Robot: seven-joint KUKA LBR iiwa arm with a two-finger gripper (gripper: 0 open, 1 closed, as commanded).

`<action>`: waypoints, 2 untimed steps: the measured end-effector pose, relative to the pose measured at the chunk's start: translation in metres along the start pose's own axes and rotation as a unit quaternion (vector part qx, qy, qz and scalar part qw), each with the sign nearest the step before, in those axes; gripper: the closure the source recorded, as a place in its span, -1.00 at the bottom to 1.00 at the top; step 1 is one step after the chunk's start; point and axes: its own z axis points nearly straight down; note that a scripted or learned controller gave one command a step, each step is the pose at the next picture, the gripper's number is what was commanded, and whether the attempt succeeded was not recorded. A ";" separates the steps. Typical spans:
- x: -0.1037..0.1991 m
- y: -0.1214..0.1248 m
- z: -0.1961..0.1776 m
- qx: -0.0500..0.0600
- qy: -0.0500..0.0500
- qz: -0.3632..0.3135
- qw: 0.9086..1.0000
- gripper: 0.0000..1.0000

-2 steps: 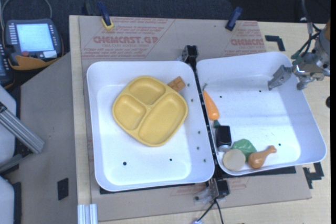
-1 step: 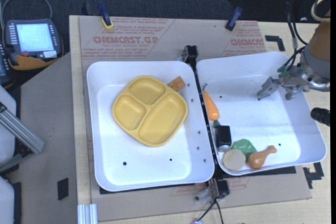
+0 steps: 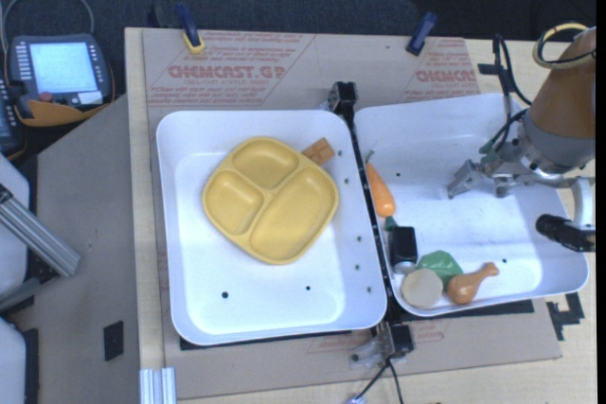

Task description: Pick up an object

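Observation:
In the right bin (image 3: 530,284) several items lie along the left and front sides: an orange carrot (image 3: 381,191), a black block (image 3: 403,245), a green piece (image 3: 443,262), a cream round piece (image 3: 422,289) and a brown drumstick (image 3: 471,282). My gripper (image 3: 476,188) hangs over the bare middle of this bin, right of the carrot and above the drumstick. Its fingers are spread open, with nothing between them. The orange-banded arm (image 3: 566,99) comes in from the right.
The left bin (image 3: 275,298) holds a yellow divided plate (image 3: 271,200) with a small brown block (image 3: 319,150) at its upper right corner. A black divider (image 3: 360,203) runs between the bins. A teach pendant (image 3: 59,76) lies off the bench at far left.

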 end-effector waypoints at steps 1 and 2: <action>-0.001 0.002 -0.015 -0.004 -0.002 0.000 1.000 1.00; 0.006 -0.001 -0.061 -0.006 -0.002 -0.001 1.000 1.00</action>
